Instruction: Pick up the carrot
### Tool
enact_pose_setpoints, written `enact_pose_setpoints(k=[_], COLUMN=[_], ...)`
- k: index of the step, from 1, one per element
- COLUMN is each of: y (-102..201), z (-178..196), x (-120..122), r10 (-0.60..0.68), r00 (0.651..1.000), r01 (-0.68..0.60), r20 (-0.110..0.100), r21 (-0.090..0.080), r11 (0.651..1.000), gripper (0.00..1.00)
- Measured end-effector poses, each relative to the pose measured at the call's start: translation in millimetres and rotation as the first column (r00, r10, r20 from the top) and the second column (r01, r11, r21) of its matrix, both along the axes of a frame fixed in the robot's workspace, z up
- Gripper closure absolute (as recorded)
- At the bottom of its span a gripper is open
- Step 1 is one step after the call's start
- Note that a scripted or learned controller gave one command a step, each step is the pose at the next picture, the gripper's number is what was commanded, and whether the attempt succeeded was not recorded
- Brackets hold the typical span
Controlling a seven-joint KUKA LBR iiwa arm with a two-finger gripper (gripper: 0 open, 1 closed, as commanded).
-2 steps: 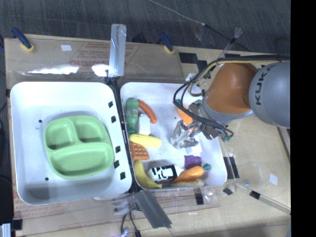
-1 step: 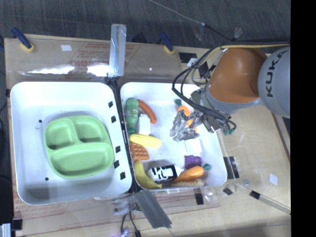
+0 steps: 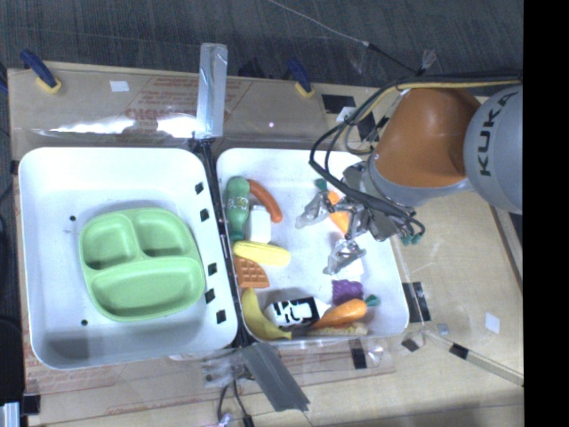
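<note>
The carrot point(image 3: 347, 311), orange with a green leafy end, lies along the front wall of the right bin point(image 3: 293, 163), just below a purple bunch of grapes point(image 3: 347, 289). My gripper point(image 3: 329, 233) hovers over the bin's right half, behind the carrot and apart from it. Its two fingers point(image 3: 313, 210) are spread wide, so it is open. A small orange piece point(image 3: 340, 221) shows between the fingers near the palm; I cannot tell whether it touches them.
The right bin's left side holds a green cucumber point(image 3: 236, 205), a red-orange sausage point(image 3: 266, 200), a white block point(image 3: 259, 225), a corn cob point(image 3: 262, 254), a waffle point(image 3: 252, 276), a banana point(image 3: 258, 320) and a black-and-white item point(image 3: 294, 310). The left bin holds a green divided plate point(image 3: 140, 261).
</note>
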State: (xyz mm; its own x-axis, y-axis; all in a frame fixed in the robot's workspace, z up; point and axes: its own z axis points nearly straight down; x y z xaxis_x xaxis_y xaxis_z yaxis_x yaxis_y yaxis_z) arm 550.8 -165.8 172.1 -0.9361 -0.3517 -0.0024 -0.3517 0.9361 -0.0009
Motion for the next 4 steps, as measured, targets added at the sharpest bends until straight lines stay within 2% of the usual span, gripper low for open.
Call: enact_pose_setpoints(k=[1, 2, 3, 4], y=[-42, -41, -41, -40], z=[-83, -69, -69, -58], x=[65, 68, 68, 70], r10=[-0.142, -0.136, -0.136, -0.132], r00=[0.99, 0.991, 0.991, 0.991], r01=[0.142, 0.136, 0.136, 0.132], r20=[-0.005, 0.004, 0.004, 0.009], r21=[0.001, 0.0, 0.0, 0.0], r11=[0.99, 0.991, 0.991, 0.991], gripper=[0.0, 1.0, 0.0, 1.0])
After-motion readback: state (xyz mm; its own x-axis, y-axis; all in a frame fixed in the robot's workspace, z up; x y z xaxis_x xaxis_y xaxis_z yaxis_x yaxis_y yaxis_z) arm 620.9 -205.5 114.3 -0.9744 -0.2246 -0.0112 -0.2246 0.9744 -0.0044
